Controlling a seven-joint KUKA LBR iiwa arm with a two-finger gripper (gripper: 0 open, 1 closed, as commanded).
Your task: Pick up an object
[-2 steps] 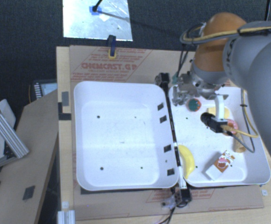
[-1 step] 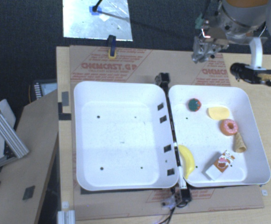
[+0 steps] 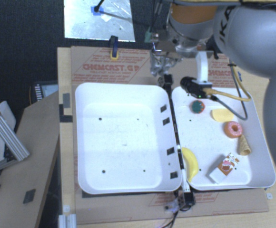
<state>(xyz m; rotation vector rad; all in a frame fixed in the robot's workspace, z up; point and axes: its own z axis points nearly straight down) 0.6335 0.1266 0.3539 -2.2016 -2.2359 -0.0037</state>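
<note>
Worktop (image 3: 128,63) carries two bins; tool (image 3: 162,72) hangs at twelve o'clock, grip state unreadable. Approach step. Next: descend toward donut (image 3: 233,128).

Two shallow white bins side by side on brown board (image 3: 104,65) printed CHEMCAST: left bin (image 3: 121,139), right bin (image 3: 259,167). Yellow clamp (image 3: 113,49) at board's far edge. Shiny metal sheet (image 3: 99,12) beyond, blue tape (image 3: 96,10) on it. Aluminium extrusion (image 3: 2,129) at left.
</note>
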